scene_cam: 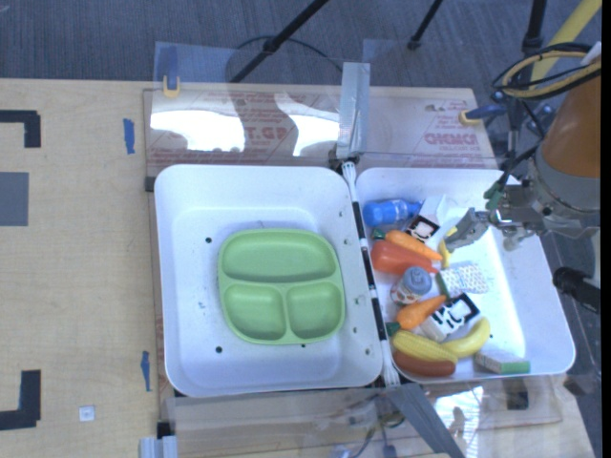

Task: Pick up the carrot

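Left bin (181, 256): a green tray (282, 284) is seen at centre. Right bin (544, 303): carrot (412, 246) is found near the left wall, below a blue bottle (389, 212); a banana (466, 340) is noted lower down. Gripper (462, 232) is seen right of the carrot, apart from it; whether it is open cannot be told, and nothing is seen held.

Wooden bench (67, 284), two white bins (181, 208) side by side, blue tape marks (129, 135)

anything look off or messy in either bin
Nothing looks spilled or damaged. The right bin is crowded: a carrot, a banana and other toys lie jumbled, touching or overlapping, along its left side. The green divided plate sits squarely in the left bin. The gripper hovers beside the pile.
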`<act>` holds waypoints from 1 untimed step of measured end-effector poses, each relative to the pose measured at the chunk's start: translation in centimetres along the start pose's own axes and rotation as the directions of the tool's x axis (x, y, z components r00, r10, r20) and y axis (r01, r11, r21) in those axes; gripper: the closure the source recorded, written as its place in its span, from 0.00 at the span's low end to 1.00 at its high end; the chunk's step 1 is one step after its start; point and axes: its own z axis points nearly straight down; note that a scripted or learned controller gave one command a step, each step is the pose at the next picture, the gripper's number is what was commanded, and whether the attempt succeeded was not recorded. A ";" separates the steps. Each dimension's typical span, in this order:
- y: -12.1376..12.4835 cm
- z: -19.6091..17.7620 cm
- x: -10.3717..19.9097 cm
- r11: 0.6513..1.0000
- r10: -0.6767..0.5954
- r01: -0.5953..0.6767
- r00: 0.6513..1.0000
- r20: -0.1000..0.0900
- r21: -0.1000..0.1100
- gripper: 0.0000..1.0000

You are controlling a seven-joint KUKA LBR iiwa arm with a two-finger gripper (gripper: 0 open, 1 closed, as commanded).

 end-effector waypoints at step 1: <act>-2.2 8.2 -1.7 0.999 0.052 -0.052 0.999 0.001 -0.001 0.00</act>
